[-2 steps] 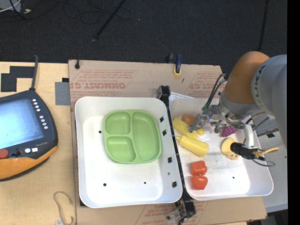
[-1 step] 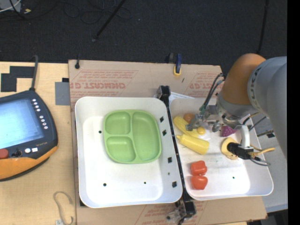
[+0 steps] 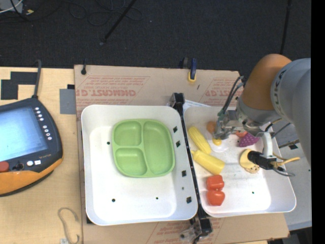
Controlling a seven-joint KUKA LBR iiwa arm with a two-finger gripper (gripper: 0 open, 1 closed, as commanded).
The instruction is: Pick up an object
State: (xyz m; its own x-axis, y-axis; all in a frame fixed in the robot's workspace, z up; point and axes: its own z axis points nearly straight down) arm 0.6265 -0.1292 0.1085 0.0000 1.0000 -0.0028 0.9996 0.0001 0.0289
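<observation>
While the left bin (image 3: 96, 187) holds a green tray (image 3: 142, 148), the right bin (image 3: 264, 200) holds two corn cobs (image 3: 199, 139), a red pepper (image 3: 215, 189), purple grapes (image 3: 247, 140) and a yellow toy (image 3: 248, 160) — the gripper (image 3: 222, 132) low beside the upper cob, its grasp impossible to tell.

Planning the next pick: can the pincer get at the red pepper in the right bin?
Probably yes. The red pepper lies uncovered near the front of the right bin, below the pincer, apart from the corn cob.
</observation>
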